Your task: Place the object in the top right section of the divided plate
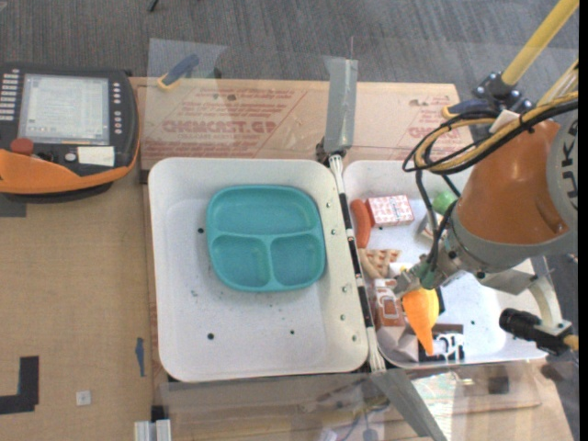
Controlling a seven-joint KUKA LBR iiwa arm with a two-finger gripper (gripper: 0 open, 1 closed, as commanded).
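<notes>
The orange carrot (422,316) hangs point-down over the right bin (478,338), its top tucked under my tool (428,278), so I judge it pinched there, though whether my tool is truly clamped I cannot tell. The teal divided plate (266,237) waits in the left bin (175,274), well apart, its top right section free.

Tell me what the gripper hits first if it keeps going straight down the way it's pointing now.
Most likely the orange carrot, which sits right at the gripper tip in the right bin. Whether they already touch is unclear; depth is hard to judge from this slanted view. Below the carrot lies the bin floor.
</notes>
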